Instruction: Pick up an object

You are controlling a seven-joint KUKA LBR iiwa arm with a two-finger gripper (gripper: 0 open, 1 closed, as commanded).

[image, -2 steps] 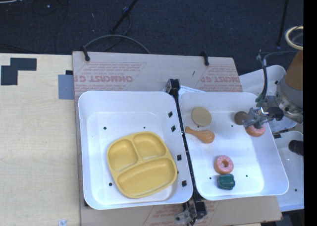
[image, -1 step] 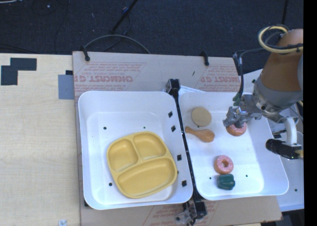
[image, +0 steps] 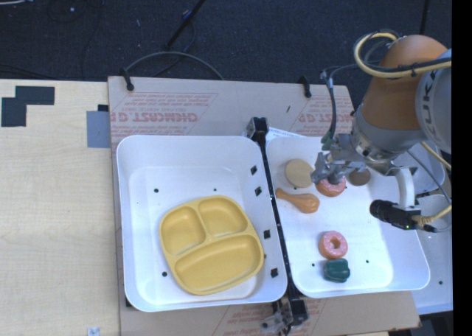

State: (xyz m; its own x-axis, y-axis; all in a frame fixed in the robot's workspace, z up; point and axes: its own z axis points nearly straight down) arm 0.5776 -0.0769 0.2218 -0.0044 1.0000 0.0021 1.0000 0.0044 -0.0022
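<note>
The gripper [image: 330,174] is down in the right bin [image: 402,268], right over a pink doughnut [image: 332,186]; whether the jaws are apart or together, I can't tell. A second doughnut [image: 333,243] lies nearer, beside a green pepper [image: 336,271].

The arm's fingers [image: 330,174] hang low in the right bin [image: 402,268], right over a pink donut [image: 331,186]. Just left of them lies a tan round cookie [image: 299,173], with a drumstick [image: 298,200] below it. Further below sit another donut [image: 333,243] and a green pepper [image: 336,270]. Well left, a yellow divided tray [image: 212,243] fills the other bin [image: 140,172].
</note>
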